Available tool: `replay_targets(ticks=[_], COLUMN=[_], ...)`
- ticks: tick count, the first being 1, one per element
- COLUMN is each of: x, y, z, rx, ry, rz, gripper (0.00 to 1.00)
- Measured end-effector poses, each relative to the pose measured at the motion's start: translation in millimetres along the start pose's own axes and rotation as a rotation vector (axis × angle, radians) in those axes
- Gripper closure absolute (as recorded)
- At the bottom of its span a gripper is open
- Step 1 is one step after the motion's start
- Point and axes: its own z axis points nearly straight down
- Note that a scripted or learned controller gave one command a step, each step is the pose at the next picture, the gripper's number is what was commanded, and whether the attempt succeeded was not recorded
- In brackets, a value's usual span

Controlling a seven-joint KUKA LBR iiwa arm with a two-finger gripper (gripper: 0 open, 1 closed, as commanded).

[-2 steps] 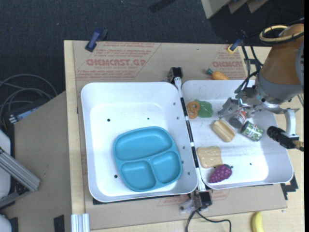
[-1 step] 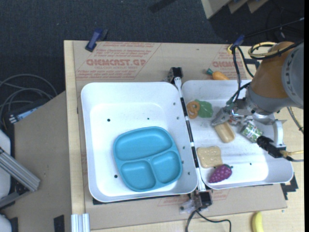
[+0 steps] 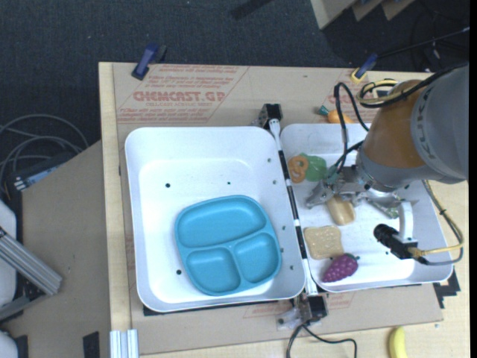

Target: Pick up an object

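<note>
Grey arm (image 3: 440,125) lowers its end effector (image 3: 339,192) into the right bin (image 3: 428,271), over a tan block (image 3: 342,212); grip state cannot be judged. Nothing appears lifted; grasp and raise remain.

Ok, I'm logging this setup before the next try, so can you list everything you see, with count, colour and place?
bins: two, white, side by side on the bench
tray: one, blue, three compartments, left bin
pretzel: one, orange-brown, right bin, far left corner
green piece: one, beside the pretzel
cracker: one, tan, right bin
grapes: one bunch, purple, right bin, near edge
beige piece: one, under the pincer
banana: one, yellow, bench's near edge
arm: one, grey and orange, over right bin
pincer: one, metal
</note>
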Motion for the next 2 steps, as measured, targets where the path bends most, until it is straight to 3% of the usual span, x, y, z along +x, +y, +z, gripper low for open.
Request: replay_targets(ticks=[1, 2], x=[-0.2, 60.0], y=[0.3, -23.7], z=[-10.0, -100.5], rx=[-0.001, -0.003], ry=[-0.001, 0.0], rz=[0.001, -0.001], gripper=[1.0, 1.0])
